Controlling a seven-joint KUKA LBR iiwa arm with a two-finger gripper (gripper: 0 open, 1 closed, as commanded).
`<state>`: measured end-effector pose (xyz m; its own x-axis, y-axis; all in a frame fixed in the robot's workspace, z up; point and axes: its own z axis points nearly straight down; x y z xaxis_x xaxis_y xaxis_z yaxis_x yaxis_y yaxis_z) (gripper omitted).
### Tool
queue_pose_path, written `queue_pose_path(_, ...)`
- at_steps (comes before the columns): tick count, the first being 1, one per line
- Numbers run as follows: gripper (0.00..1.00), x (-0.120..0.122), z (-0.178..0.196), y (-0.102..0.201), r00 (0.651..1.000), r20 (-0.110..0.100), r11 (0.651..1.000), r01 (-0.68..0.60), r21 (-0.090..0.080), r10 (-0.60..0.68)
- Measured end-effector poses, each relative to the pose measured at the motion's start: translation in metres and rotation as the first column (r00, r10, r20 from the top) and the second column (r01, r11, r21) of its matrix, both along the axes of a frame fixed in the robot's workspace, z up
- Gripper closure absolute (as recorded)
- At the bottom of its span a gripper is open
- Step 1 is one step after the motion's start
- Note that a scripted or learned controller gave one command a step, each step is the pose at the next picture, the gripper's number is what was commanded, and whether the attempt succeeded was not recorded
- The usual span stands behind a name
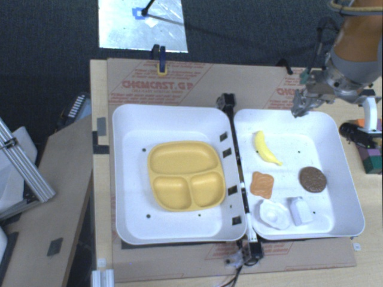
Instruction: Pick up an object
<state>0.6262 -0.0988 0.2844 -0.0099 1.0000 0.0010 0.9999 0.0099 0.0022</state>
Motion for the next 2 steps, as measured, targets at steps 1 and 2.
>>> queue_pose_path(1, 1.00, 0.009, -0.001, 0.052, 1.000, 0.001, 1.000, 0.000, 0.000, 0.000)
queue_pose_path(2, 1.00, 0.012, -0.020, 0.111, 1.000, -0.001, 1.000, 0.000, 0.000, 0.000)
